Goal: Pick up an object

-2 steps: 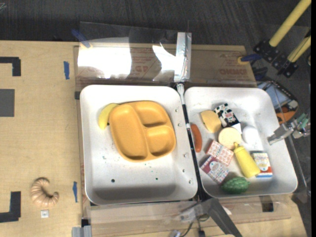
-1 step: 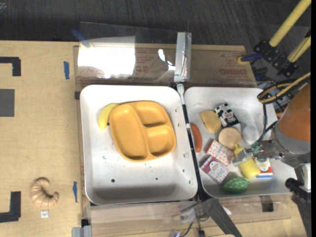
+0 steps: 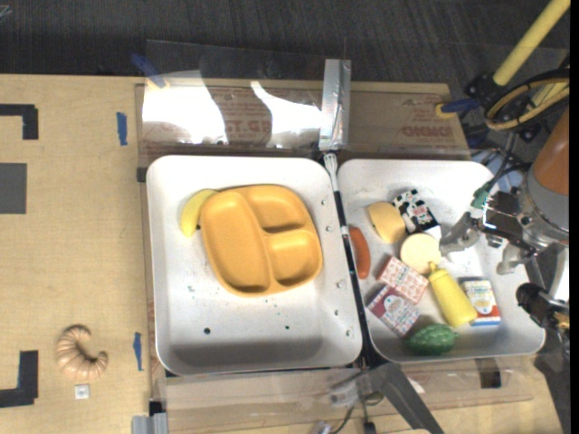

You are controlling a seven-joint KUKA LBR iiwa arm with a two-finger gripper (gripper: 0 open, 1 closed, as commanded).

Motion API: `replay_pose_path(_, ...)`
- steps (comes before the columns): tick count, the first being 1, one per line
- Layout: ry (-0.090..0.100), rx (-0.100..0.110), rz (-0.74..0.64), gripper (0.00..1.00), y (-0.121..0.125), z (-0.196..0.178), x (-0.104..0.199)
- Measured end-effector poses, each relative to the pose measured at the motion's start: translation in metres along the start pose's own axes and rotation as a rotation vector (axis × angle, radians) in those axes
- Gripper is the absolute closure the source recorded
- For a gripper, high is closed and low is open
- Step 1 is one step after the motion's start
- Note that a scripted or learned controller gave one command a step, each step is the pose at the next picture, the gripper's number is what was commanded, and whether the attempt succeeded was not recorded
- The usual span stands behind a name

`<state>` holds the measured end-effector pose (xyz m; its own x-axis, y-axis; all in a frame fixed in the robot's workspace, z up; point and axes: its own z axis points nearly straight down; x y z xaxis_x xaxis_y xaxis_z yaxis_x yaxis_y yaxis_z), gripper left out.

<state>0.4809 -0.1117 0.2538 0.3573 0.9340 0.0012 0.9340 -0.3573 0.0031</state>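
Scanning left to right: far left of the gripper, an orange tray (image 3: pixel 261 239); nearer, the yellow bottle (image 3: pixel 450 297), just below-left of the gripper (image 3: pixel 488 233). Looks light, rigid, slick: grip its mid-body. Whether the fingers are spread, I cannot tell.

We're looking down at a slant from above the bench (image 3: pixel 72 242), both white bins (image 3: pixel 172 188) in frame, arm (image 3: pixel 552 165) at right.
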Motion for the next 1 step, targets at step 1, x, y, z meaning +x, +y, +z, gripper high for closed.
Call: replay_pose_path(1, -0.003, 0.004, 0.036, 0.0, 0.0019, 0.1319, -0.0125)
